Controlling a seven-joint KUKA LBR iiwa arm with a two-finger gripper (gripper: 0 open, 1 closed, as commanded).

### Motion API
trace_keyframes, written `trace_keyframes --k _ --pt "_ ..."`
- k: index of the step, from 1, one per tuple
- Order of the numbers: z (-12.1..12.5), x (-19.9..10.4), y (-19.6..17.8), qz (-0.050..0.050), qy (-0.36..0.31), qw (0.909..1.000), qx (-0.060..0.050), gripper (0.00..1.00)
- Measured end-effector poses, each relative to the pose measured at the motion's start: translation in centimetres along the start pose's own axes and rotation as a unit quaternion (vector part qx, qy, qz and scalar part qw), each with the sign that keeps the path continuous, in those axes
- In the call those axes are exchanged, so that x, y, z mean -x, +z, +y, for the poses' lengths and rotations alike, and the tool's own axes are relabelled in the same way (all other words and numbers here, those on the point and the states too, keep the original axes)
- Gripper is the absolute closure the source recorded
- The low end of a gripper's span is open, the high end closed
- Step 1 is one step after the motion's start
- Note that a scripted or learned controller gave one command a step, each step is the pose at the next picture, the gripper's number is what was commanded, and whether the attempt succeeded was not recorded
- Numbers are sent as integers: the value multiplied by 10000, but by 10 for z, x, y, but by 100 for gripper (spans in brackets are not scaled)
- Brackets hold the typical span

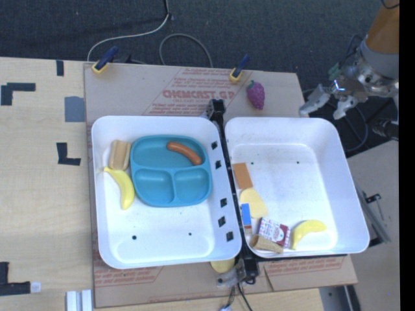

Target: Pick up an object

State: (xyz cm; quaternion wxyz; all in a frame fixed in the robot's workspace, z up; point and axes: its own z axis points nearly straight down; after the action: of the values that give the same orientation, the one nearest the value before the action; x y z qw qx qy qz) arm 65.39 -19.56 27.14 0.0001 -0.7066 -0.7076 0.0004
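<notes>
I see the tool [332,100] at upper right, hanging outside the right bin [337,173] past its far corner; its two fingers stand apart with nothing between them. In that bin's near end lie a yellow banana [307,230], long axis roughly left to right and curving upward, a red-and-white carton [273,232] tilted beside it, and a brown block [242,175] by the left wall. In the left bin [110,238], a blue tray [172,172] carries a sausage [185,151] lying diagonally. A purple grape bunch [255,94] rests on the bench [39,193].
</notes>
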Motion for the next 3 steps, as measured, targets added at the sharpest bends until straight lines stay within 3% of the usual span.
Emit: trace_keyframes --k 1,2,3 --pt "-63 -93 39 27 -31 10000 -42 0" --pt "-40 -102 164 9 -7 10000 -51 0" --pt "-46 -101 187 -5 1 10000 10 0"
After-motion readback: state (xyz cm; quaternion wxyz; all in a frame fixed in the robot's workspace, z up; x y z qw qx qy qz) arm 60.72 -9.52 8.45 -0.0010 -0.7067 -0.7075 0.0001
